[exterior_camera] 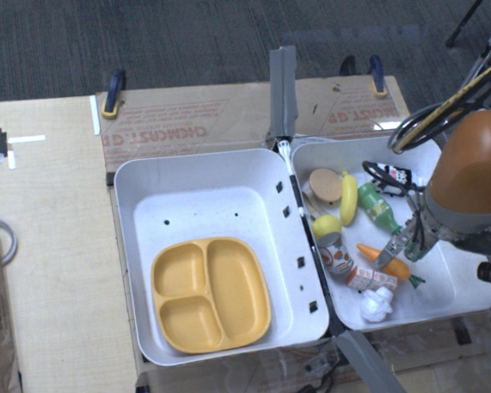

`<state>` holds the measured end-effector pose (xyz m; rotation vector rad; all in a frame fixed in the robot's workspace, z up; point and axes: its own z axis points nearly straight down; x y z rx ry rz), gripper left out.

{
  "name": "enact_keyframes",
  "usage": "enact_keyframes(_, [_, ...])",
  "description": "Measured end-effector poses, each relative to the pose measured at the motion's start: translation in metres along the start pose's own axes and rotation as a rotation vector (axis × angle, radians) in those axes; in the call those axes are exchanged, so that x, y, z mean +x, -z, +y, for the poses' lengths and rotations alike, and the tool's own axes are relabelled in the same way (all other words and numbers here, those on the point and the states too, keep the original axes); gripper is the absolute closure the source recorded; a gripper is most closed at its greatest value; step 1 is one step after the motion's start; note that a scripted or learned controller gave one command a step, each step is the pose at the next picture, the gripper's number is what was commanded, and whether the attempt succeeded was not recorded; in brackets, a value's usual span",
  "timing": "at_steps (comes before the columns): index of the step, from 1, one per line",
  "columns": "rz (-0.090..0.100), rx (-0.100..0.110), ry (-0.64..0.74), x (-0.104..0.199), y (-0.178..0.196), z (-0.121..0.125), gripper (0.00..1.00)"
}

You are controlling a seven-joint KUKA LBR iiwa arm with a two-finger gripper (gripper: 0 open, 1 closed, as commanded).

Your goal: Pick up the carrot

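Two white bins share the bench. Right bin (437, 298): carrot (381, 260) lies beside the can (338, 258). Gripper (399, 247) sits over the carrot, its state unclear. Best straddle the carrot's middle, clear of the can.

Even, diffuse overhead light, moderately bright. White bins (201, 187) read clean with no blown glare; soft shadows sit under the yellow tray (210, 294). Focus fair at centre; arm (472, 169) slightly soft. Mild grain, low resolution overall

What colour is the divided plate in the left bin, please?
The divided plate is yellow, plain with no pattern; the camera view shows it clearly in the left bin.
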<state>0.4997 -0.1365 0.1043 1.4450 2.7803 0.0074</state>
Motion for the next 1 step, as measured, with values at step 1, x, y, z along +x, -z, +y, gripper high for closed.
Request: enact_keyframes(1, [0.003, 0.009, -0.174, 0.0244, 0.1169, 0.0123, 1.0])
